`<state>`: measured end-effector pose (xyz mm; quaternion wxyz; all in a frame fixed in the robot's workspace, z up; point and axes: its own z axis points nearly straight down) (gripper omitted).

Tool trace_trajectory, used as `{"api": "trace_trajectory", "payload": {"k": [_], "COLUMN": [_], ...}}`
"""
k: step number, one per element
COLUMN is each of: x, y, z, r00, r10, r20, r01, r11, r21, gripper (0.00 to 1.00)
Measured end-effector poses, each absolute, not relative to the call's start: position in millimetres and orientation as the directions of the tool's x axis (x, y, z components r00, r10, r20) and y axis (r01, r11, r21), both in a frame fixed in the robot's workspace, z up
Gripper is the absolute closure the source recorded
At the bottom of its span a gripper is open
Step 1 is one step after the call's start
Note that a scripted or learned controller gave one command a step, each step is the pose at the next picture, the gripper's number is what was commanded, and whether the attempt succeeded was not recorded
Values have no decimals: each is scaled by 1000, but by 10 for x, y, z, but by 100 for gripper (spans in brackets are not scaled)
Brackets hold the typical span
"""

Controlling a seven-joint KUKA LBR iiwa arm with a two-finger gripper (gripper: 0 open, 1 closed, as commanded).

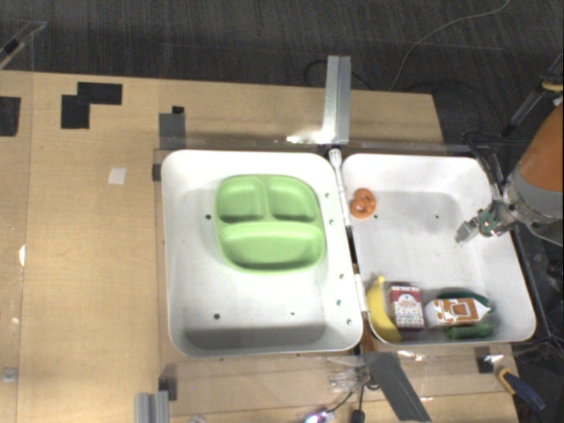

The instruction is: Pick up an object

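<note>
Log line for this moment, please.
gripper: over right bin, right edge | holding: nothing seen | banana, cartons: front wall | green tray: left bin

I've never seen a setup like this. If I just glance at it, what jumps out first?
Most likely the bright green divided plate, lying alone in the middle of the left white bin. Next, the right bin: a small orange round thing sits by its left wall, and a banana, two small cartons and something green crowd its near edge. The robot's gripper hangs at that bin's right side.
</note>
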<state>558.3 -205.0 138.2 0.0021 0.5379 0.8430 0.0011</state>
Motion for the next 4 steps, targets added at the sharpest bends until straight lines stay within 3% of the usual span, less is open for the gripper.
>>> {"api": "trace_trajectory", "payload": {"k": [1,2,3,4], "x": [5683,5483,6256,5834], "y": [-2055,-2050,-1908,-1388], "z": [2808,1482,1896,1441], "r00": [-593,-363,-336,-276], "r10": [805,932,942,961], "r20": [-8,-2,-5,-1], "r01": [805,932,942,961], "r11": [593,363,336,276], "r21": [6,4,7,4], "gripper": [100,100,100,100]}}
